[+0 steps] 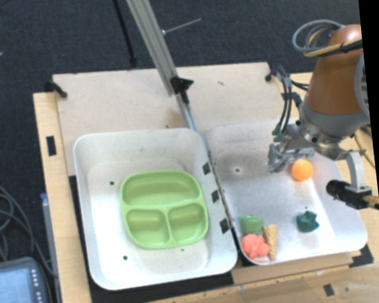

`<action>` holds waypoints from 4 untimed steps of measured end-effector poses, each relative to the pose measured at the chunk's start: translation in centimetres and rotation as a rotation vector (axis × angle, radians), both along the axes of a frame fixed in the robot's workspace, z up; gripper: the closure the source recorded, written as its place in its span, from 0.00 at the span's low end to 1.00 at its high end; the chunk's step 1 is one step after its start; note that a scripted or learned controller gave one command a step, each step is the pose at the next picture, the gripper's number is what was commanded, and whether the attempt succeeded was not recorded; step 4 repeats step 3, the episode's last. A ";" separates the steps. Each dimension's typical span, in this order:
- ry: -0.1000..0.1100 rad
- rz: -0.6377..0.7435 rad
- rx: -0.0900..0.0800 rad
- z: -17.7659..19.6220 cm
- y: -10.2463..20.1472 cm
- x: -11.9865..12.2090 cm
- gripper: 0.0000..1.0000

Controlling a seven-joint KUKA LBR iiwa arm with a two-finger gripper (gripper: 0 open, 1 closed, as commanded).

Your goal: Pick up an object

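**Gripper low beside the orange ball, nothing yet in hand**

We take the orange ball (302,170) as our landmark; it lies on the floor of the right bin (244,155), toward that bin's far right part.

Nearest the camera, well below and left of the ball, a small cluster sits against the bin's front edge: a pink piece (255,246), a tan cone (272,239) touching it, and a green block (252,224) just behind them. A dark green toy (308,222) lies straight below the ball, apart from it.

Just left of the ball and slightly above it, we see the gripper (281,156) down near the bin floor. We cannot tell how its jaws stand; the metal parts blur together, and nothing shows between them. The ball sits just beside the gripper, not inside it.

Far to the ball's left, in the other bin (89,158), rests a green divided plate (163,208).

In our judgement, the ball is the likely target, and the risk is plain: a round, smooth ball beside a finger rather than between the two can be nudged and roll away as the jaws close, leaving an empty grasp. A finger landing on top could also squirt it toward the bin wall.
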State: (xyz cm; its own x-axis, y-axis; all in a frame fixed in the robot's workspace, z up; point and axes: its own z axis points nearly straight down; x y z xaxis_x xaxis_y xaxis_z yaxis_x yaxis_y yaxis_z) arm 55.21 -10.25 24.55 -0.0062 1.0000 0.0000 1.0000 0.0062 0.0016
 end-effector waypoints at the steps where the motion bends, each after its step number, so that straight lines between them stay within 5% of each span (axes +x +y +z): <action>1: 0.000 0.000 0.000 -1.0 4.9 -0.1 1.00; 3: 0.004 0.002 0.002 -2.2 15.7 -0.1 1.00; 4: 0.004 0.002 0.002 -2.2 15.7 -0.1 1.00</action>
